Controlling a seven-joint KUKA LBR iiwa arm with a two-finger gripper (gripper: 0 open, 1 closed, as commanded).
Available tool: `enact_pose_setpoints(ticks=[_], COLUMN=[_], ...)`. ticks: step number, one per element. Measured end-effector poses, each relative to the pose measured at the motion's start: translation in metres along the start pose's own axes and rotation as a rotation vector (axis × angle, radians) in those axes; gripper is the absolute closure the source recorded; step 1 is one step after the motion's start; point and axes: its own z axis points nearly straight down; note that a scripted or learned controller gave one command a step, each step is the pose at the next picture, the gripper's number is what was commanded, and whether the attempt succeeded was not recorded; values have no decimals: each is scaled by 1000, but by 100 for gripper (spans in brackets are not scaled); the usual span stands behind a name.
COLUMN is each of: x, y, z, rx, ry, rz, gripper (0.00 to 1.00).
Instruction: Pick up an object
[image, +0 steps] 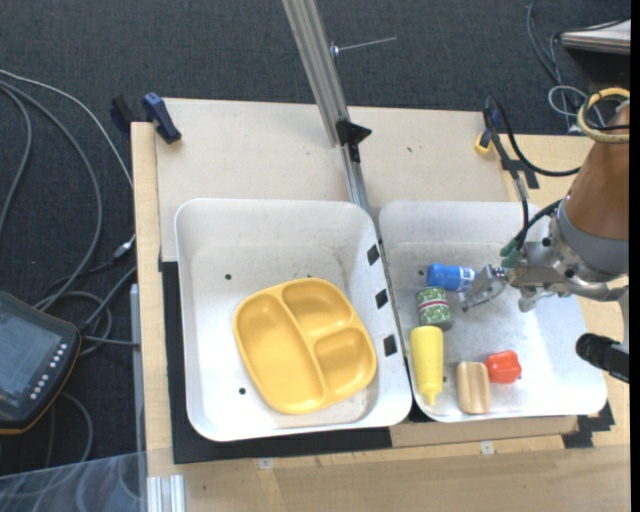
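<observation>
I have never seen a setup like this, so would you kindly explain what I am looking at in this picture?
One camera looks down at a slant on a bench with two shallow white bins. The left bin holds a yellow divided plate. The right bin holds a blue bottle, a green patterned can, a yellow bottle, a tan bread-like piece and a small red-orange item. The grey and orange machine on the right is a robot arm; its claw sits beside the blue bottle. I cannot see anything gripped in it.

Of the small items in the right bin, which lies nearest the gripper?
The blue bottle, just left of the gripper; the others lie lower in the view.
</observation>
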Motion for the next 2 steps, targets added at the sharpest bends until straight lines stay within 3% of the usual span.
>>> enact_pose_setpoints(ticks=[1, 2], x=[0, 1], y=[0, 10], z=[0, 51], rx=[-1, 6], ry=[0, 1], rz=[0, 1], gripper=[0, 0])
